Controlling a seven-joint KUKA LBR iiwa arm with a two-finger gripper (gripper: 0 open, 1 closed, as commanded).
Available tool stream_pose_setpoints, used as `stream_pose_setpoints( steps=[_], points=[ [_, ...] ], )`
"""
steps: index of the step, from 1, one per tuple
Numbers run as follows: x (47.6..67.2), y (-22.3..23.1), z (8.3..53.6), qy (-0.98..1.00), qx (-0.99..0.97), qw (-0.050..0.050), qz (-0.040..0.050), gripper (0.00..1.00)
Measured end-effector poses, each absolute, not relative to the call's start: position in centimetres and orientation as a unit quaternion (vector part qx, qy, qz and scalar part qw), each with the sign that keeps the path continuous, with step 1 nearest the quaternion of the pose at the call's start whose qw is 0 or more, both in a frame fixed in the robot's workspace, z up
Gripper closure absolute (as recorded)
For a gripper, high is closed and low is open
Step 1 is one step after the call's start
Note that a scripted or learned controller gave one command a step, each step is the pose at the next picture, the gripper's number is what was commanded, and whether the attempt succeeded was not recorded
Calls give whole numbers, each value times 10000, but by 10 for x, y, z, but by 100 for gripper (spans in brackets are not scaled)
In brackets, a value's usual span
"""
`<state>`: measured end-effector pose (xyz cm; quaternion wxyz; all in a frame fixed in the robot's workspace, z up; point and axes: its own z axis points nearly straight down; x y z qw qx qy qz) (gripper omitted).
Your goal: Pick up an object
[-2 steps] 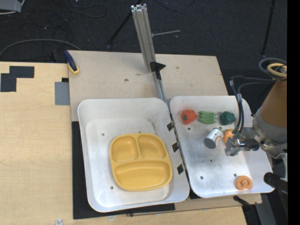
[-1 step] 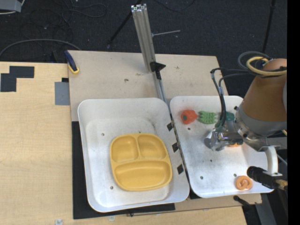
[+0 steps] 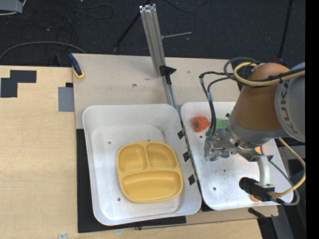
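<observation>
A small orange-red object (image 3: 200, 123) lies in the right white bin (image 3: 219, 195), near its far left corner. My gripper (image 3: 217, 152) hangs low over the same bin, just to the right of and nearer than the orange-red object, with a small gap between them. The grey wrist and orange band above hide much of the bin's right half. A yellow divided plate (image 3: 149, 172) rests in the left white bin (image 3: 99, 133). A bit of something orange (image 3: 255, 198) peeks out near the right bin's front right corner.
An aluminium post (image 3: 153, 39) rises behind the two bins, above their shared wall. A blue and yellow handle (image 3: 76, 66) lies on the bench at the far left. Black clips (image 3: 185, 156) sit along the wall between the bins.
</observation>
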<state>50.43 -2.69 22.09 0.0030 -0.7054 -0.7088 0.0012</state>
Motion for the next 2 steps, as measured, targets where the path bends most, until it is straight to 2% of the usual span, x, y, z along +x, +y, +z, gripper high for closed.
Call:
stream_pose_setpoints(
  steps=[1, 2],
  points=[
    [507, 19, 226, -7087, -7055, 19, 9, 100],
    [522, 68, 216, -7086, -7056, 15, 9, 100]
  ],
)
